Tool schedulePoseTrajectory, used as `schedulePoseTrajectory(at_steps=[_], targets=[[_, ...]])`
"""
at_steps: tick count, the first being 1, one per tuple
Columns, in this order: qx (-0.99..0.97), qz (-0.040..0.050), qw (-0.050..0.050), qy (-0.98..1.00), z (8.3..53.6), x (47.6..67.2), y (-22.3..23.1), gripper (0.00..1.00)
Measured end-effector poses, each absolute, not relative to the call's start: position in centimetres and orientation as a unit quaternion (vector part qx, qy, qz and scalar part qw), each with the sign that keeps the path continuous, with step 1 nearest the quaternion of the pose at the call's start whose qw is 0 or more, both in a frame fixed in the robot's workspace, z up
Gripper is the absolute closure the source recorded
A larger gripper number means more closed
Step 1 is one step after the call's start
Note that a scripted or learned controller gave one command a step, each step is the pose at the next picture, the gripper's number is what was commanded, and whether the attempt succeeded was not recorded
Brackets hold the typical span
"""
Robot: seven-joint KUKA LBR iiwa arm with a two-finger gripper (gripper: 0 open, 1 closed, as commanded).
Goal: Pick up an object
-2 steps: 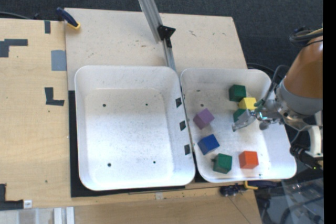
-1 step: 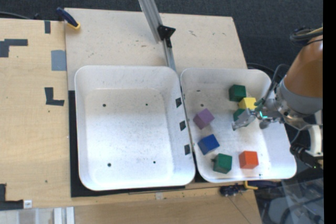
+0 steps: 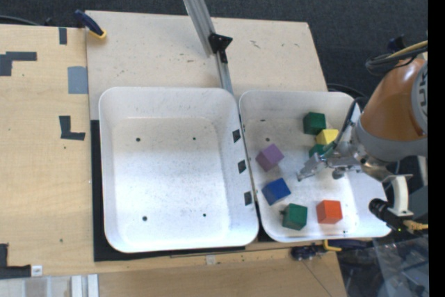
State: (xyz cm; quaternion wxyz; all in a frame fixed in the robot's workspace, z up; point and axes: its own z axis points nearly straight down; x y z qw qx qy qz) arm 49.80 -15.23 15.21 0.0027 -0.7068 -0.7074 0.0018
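The right bin (image 3: 278, 108) holds several small blocks. A dark green block (image 3: 314, 123) sits at the back, with a yellow block (image 3: 327, 137) just in front of it. A purple block (image 3: 270, 156) and a blue block (image 3: 276, 190) lie toward the left. A second green block (image 3: 295, 216) and an orange block (image 3: 329, 211) are at the front. My gripper (image 3: 321, 165) hangs low inside this bin, just in front of the yellow block and right of the purple one. Nothing is visibly held in it.
The left bin (image 3: 111, 149) stands beside the right one, the two sharing a raised rim (image 3: 242, 163). A metal pole (image 3: 198, 3) slants down to the bins' back edge. The arm's orange band (image 3: 396, 108) overhangs the right bin's right side.
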Motion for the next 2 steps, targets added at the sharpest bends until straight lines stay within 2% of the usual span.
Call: schedulePoseTrajectory(at_steps=[1,2], targets=[[-0.707,0.0022,0.003,-0.707,9.8,49.6,-15.1,0.00],[-0.707,0.0007,0.002,-0.708,11.1,49.7,-15.1,1.00]])
